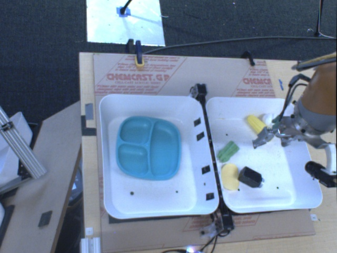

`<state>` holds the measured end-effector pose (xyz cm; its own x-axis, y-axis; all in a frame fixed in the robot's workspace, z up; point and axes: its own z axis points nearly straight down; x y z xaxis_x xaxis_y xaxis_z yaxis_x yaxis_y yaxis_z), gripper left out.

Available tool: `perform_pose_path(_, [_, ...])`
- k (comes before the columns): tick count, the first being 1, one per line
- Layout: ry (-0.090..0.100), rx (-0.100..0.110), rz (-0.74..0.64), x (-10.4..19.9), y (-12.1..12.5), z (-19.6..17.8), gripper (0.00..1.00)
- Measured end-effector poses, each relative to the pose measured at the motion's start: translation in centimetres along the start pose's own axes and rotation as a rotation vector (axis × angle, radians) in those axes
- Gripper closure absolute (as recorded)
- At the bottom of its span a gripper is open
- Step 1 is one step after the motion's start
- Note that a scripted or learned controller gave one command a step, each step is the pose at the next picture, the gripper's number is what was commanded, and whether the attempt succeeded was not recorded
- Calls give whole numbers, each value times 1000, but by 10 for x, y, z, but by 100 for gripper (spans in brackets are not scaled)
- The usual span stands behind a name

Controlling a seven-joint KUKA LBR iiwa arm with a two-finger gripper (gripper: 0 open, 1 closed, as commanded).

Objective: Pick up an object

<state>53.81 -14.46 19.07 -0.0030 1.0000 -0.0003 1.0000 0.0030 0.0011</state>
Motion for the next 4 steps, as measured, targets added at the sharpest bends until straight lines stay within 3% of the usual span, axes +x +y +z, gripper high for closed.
perform_pose_path(2, [1,3,2,-2,10,107,0])
perform_pose_path(3, [0,-2,1,-3,11,93,100])
perform_pose_path(4, [-1,-4,-1,4,11,48,100])
